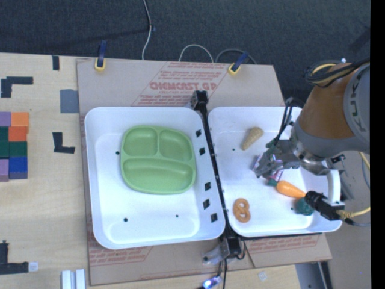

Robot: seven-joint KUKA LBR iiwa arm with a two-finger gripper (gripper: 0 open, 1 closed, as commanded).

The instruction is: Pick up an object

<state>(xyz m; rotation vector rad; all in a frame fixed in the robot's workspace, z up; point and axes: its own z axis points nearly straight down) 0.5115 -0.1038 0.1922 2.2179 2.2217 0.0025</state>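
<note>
My gripper [266, 165] hangs low over the middle of the right bin [228, 122], reaching in from the right. A small purple item [275, 174] lies right under it, partly hidden, and I cannot see whether it is gripped. Just right of the gripper lies an orange toy carrot [291, 190] with its green top [304, 207] toward the bin's front right corner. A tan, potato-like piece [252, 138] rests up and to the left of the gripper. A brown pretzel [242, 210] sits near the bin's front left.
The left bin [102, 215] holds a green divided plate [159, 160]. A black divider [207, 161] runs between the bins. Coloured blocks [14, 144] sit on the bench at far left. The arm's grey and orange body [328, 116] covers the right bin's right side.
</note>
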